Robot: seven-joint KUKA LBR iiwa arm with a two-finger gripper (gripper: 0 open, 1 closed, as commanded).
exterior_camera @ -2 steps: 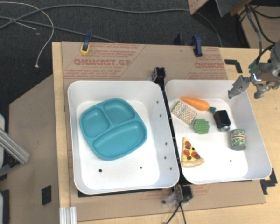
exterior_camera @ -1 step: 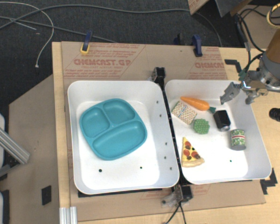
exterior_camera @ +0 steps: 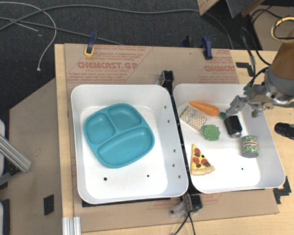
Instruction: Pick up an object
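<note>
In the right bin lie an orange carrot, a speckled beige block, a bumpy green ball, a pizza slice and a small green-labelled can. My gripper reaches in from the upper right and hangs over the bin's middle. Its dark tip sits between the carrot's right end and the can, just right of the green ball. Nothing is visibly held in it.
The left bin holds a blue divided plate. A black divider clip sits where the bins meet at the back. Blue clamps pin the cardboard base. Cables run along the right edge.
</note>
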